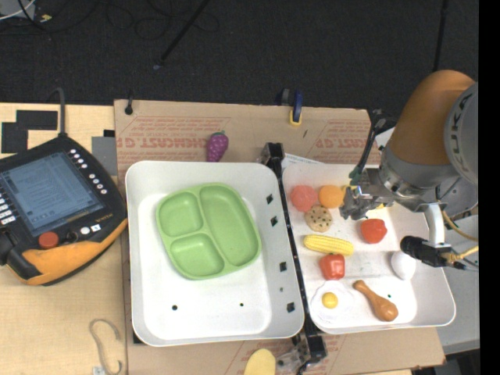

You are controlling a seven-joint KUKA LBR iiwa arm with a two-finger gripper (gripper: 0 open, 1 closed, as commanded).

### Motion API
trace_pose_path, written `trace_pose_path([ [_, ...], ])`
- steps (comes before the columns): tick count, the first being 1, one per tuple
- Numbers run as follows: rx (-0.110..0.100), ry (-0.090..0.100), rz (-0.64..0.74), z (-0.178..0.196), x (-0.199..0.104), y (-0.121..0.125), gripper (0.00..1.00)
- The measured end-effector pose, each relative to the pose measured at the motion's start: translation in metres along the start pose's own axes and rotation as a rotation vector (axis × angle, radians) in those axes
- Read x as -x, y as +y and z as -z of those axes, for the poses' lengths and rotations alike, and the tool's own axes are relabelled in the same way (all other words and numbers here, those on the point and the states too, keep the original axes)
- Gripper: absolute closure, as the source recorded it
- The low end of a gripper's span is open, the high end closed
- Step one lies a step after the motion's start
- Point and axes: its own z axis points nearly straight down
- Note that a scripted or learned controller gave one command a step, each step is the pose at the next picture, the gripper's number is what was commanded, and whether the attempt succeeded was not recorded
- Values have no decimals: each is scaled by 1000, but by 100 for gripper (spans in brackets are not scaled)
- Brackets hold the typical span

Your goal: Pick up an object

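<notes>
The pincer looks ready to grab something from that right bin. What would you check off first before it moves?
1. Pincer over the right bin: ok.
2. Something between its fingers: cannot tell.
3. Toys close by: ok; cookie, orange ball and red tomato lie near it.
4. Room around the targets: not ok; those toys are crowded together.
5. Corn and drumstick lying apart from the pincer: ok.
6. Green tray sits in the left bin, out of the way: ok.
</notes>
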Motion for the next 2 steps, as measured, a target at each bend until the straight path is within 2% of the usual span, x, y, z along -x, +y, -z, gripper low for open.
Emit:
trace_pose_path([
  [1,1,0,0,44,1,1,100],
  [2,-7,2,3,31,-49,-15,100],
])
